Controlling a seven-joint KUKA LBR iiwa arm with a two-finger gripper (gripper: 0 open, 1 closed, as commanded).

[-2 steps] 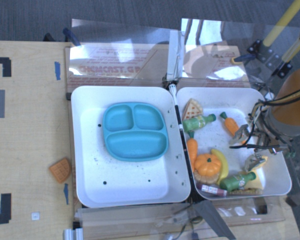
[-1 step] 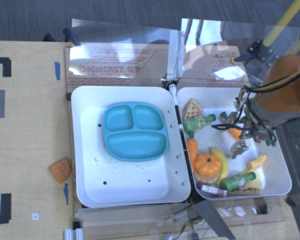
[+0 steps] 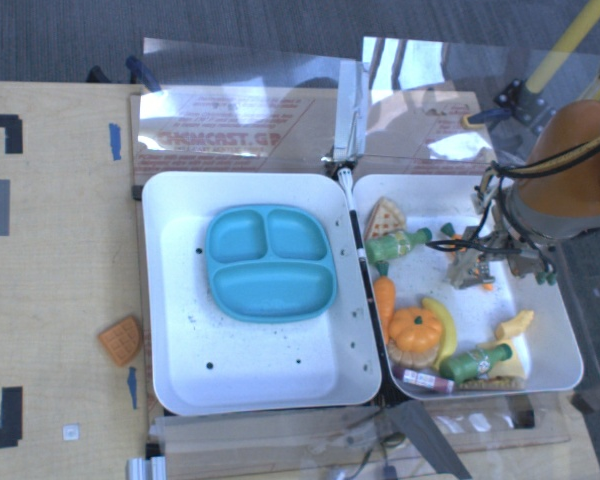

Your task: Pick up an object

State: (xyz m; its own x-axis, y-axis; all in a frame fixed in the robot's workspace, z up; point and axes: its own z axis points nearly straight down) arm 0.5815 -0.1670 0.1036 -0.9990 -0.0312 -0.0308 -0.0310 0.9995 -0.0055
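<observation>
the gripper (image 3: 477, 268) hangs over the right bin (image 3: 560, 353); whether it is released or clenched cannot be told. below it lie a pumpkin (image 3: 416, 332), banana (image 3: 442, 320), carrot (image 3: 384, 298) and green bottle (image 3: 476, 362). the left bin (image 3: 170, 268) holds a blue divided plate (image 3: 271, 263).

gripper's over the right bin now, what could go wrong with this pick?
1. The gripper hangs over a bare patch of the right bin, apart from the toys. Closing here would likely grab nothing.
2. The pumpkin, banana and carrot sit packed together. A grasp there may hit a neighbour or lift two.
3. The green bottle lies tilted against the bin's lower wall and may slip.
</observation>
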